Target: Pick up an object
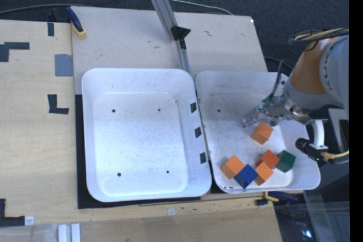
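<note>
Here the metal hand (256,119) hovers just above an orange cube (261,133); its grip state cannot be told.

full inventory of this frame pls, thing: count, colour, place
bins: 2, white, side by side on the bench; left bin, right bin
orange blocks: 4; one by the claw, three near the right bin's front edge
blue block: 1, front cluster
green block: 1, right of cluster
metal pole: 1, silver, slanting behind the bins
arm: 1, grey with orange band, over the right bin
claw: 1, just above the lone orange block
</note>
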`<state>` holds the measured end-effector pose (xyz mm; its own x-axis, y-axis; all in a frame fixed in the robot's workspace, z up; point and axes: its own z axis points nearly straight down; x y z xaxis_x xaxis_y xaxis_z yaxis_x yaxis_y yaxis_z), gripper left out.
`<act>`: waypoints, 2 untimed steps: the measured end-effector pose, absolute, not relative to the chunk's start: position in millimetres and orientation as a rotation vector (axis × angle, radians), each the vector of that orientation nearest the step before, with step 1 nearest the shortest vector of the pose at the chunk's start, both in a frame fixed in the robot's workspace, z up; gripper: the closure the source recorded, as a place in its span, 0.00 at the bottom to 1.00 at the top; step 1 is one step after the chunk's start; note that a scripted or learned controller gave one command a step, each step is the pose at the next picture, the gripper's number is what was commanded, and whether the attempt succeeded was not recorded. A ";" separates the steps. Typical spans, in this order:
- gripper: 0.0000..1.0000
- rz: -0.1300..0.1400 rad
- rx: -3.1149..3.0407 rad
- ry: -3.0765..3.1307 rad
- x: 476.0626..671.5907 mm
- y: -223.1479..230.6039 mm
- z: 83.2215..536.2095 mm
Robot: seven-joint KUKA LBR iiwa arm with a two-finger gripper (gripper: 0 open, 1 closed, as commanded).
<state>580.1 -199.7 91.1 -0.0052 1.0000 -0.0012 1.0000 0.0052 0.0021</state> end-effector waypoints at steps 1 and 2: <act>0.00 -0.004 2.222 2.225 554.9 -176.0 91.7; 1.00 -0.004 2.220 2.226 555.6 -176.4 101.2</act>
